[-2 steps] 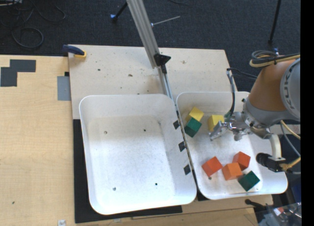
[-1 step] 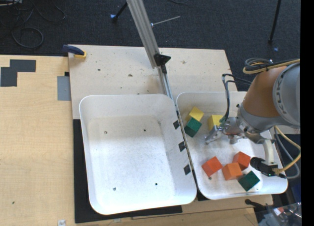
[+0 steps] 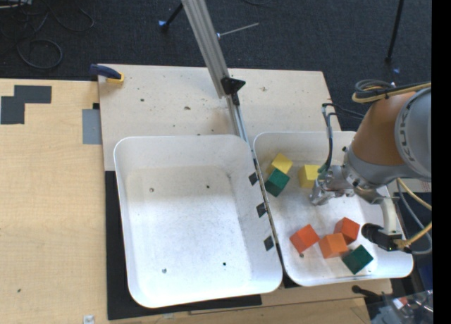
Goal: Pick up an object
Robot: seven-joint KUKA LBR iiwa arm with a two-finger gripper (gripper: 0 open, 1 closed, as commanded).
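Camera view: tool [image 3: 323, 194] mid right bin [image 3: 394, 270], grip state unclear, just beside yellow cube [image 3: 309, 175].

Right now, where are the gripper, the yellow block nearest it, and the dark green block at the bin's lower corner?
gripper [image 3: 323, 194]: camera view, at its fingertips.
yellow block [image 3: 309, 175]: camera view, top face.
dark green block [image 3: 357, 259]: camera view, top face.
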